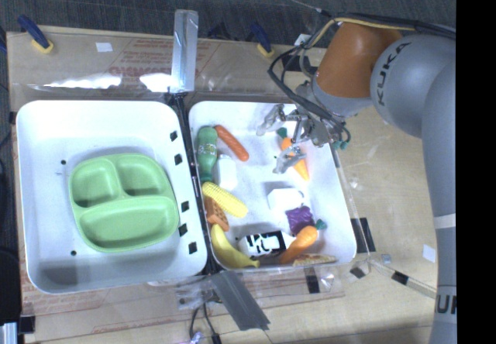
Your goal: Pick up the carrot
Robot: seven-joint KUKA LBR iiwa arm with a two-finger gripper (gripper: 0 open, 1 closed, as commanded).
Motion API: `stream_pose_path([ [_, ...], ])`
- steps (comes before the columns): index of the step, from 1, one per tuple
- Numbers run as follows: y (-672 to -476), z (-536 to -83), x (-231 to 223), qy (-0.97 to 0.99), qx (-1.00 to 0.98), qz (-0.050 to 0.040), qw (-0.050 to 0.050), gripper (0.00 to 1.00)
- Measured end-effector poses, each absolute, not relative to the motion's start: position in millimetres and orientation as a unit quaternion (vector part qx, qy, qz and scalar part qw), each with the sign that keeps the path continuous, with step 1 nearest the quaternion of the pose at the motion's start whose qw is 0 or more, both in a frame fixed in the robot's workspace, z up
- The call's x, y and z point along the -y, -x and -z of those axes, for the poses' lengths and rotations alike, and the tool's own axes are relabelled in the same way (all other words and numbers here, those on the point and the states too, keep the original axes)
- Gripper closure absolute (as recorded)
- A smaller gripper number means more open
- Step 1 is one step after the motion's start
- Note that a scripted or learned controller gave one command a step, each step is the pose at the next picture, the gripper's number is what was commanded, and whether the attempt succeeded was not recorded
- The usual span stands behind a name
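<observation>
Well, I saw the gripper (291, 142) low in the right bin (335, 180), fingers closed on a small carrot (297, 162) (tip pointing down, near the wall).

Both white bins (31, 180) look like smooth moulded plastic with a soft sheen. The green divided plate (124, 201) is matt plastic. The carrot (297, 161) and the other toy foods, such as the yellow corn (225, 199), seem glossy plastic. The hand (288, 137) shows bare shiny metal. The arm (422, 63) has a smooth grey casing and a satin orange band (349, 60). The table (93, 56) carries a glossy clear film.
</observation>
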State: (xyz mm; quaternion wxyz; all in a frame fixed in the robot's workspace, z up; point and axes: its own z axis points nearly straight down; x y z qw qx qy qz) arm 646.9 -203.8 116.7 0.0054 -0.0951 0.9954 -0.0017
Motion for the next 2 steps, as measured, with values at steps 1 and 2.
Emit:
stream_pose_path([
  [1, -633.0, -93, 208, 0.130, -0.991, 0.0001, 0.000, 0.00],
  [2, -635.4, -105, 206, 0.133, -0.991, 0.0008, 0.003, 1.00],
])
